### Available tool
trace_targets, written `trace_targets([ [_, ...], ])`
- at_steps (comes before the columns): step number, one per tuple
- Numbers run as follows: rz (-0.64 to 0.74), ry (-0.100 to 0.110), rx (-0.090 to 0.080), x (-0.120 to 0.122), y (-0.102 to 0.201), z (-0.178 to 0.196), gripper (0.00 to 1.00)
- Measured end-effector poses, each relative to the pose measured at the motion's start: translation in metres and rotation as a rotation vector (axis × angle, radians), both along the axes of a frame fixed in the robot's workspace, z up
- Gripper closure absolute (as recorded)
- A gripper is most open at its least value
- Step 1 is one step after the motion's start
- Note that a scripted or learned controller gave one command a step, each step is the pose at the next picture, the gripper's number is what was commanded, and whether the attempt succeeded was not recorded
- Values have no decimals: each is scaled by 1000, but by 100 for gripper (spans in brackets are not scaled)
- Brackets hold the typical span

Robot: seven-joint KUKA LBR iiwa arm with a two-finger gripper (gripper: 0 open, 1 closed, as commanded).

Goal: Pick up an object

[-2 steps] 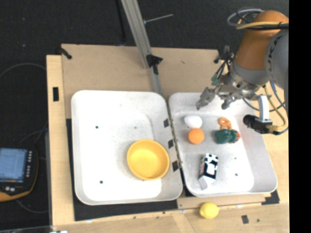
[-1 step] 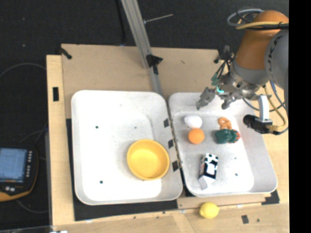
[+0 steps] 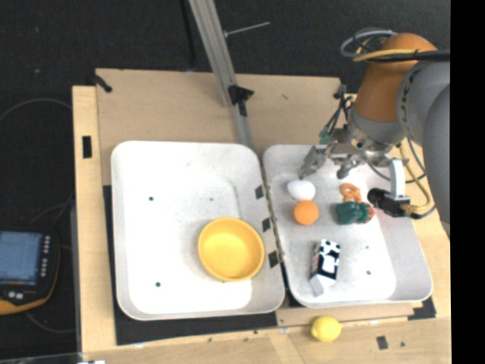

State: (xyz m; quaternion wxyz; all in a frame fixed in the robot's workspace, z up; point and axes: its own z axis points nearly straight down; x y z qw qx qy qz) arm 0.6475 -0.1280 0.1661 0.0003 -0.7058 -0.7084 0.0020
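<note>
My gripper hangs over the back of the right bin, open, with nothing between its fingers. Just in front of it and slightly left lies a white ball, and an orange ball sits below that. To the right are a small orange ring-shaped piece and a dark green toy. A black-and-white box lies nearer the bin's front. A yellow bowl stands in the left bin.
A yellow lemon lies on the bench outside the bins, in front of the right one. A metal pole slants up from behind the bins. A black part of the arm juts over the right bin's right side.
</note>
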Motion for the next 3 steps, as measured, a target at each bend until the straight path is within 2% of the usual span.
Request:
trace_targets([
  [1, -4, 0, -1, 0, -6, -43, 0],
  [2, -5, -2, -1, 0, -7, -65, 0],
  [3, -6, -7, -1, 1, -8, -53, 100],
])
